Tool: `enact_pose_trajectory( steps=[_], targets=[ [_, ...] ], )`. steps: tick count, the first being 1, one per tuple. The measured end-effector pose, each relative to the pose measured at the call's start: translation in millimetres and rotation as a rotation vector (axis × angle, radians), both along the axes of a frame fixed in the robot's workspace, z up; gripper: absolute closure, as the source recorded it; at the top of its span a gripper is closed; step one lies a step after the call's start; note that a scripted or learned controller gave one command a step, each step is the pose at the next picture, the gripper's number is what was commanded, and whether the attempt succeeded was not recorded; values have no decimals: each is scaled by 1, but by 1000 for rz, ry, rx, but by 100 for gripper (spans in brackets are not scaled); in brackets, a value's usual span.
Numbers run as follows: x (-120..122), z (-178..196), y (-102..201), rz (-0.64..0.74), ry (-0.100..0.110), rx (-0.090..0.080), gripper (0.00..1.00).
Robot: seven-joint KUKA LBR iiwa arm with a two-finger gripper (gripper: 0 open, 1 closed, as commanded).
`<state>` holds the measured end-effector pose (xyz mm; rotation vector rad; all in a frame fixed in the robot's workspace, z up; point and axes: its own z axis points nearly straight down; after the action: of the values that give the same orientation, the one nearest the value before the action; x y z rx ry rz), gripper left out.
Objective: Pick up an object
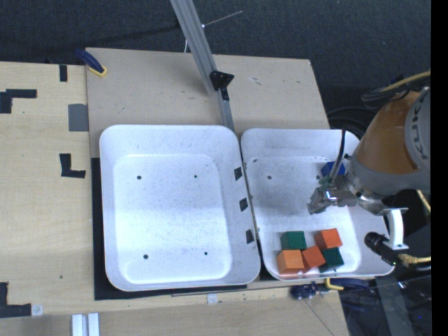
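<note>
Nearest you, along the front edge of the right bin (pixel 294 140), you have a tight cluster of blocks: an orange block (pixel 290 260) at the front left, a green block (pixel 293 240) just behind it, a second orange block (pixel 313 257) touching the first on its right, a dark green block (pixel 332 258) at the cluster's right end, and a third orange block (pixel 328 239) behind that pair. They sit touching or almost touching one another, all resting on the bin floor. A little further back in the same bin, you will find the gripper (pixel 320 203) low over the floor near the right wall, apart from the cluster and with nothing visible between its fingers; whether the jaws stand apart or together you cannot tell from this angle. Just behind the gripper a small blue object (pixel 329 169) shows against the white, partly hidden by the wrist, too obscured to name more closely. The arm (pixel 392 152) comes in from the right, its orange band sitting above the grey wrist. To the side, the left bin (pixel 108 187) lies flush against the right one, both on the wooden bench (pixel 154 89). Further back, a grey metal pole (pixel 196 33) slants across the bench toward the seam between the bins, and at the far left corner of the bench lies a small blue and yellow object (pixel 92 61).
</note>
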<state>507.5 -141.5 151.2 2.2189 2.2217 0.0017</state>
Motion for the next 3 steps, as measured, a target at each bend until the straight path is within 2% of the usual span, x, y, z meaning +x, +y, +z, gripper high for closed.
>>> enact_pose_trajectory(
  steps=[2, 3],
  targets=[
    [-5, 99, 4, 1, -3, -1, 100],
    [2, 102, 55, 6, 2, 2, 100]
  ],
)
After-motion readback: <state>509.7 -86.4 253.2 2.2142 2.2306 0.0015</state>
